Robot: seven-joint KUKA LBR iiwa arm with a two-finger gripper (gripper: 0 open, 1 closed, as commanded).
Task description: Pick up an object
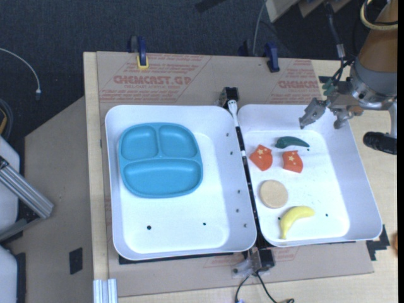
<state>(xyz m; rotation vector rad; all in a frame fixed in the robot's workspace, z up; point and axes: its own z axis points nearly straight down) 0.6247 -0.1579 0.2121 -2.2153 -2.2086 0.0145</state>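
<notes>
The gripper hangs spread and empty over the far edge of the right bin. Nearest it, just below and slightly left, lies the green pepper, its long axis running roughly left to right.

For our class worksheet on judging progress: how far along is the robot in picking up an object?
Done: the end effector is over the right bin, at its far edge. In hand: nothing; its fingers stand apart with no object between them. Left: the whole grasp. The green pepper, two red pieces, tan disc and banana all lie in the bin, untouched.
</notes>
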